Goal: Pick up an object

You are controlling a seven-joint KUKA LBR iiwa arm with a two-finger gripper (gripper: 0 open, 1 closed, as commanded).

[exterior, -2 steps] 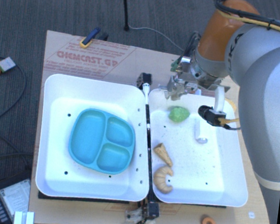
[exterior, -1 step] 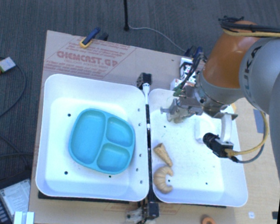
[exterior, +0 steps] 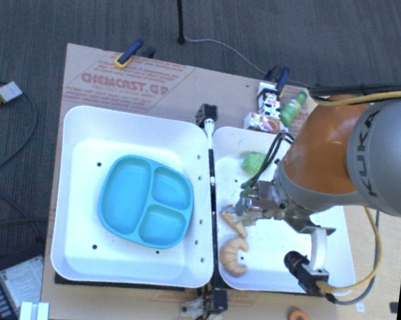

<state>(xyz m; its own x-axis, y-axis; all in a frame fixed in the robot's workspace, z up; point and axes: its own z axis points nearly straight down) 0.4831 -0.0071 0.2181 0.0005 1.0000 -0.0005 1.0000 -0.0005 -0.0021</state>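
grey arm with orange band reaches in from right, tool (exterior: 247, 207) pointed down.

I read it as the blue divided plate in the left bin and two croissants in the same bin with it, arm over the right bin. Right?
Not quite. The croissants lie in the right bin, under the arm, not with the plate in the left bin. The camera view shows it; the rest stands.

The arm's orange wrist (exterior: 318, 153) covers much of the right bin (exterior: 340, 265). Beside it, a green object (exterior: 255, 161) peeks out, half hidden, too blurred to identify.
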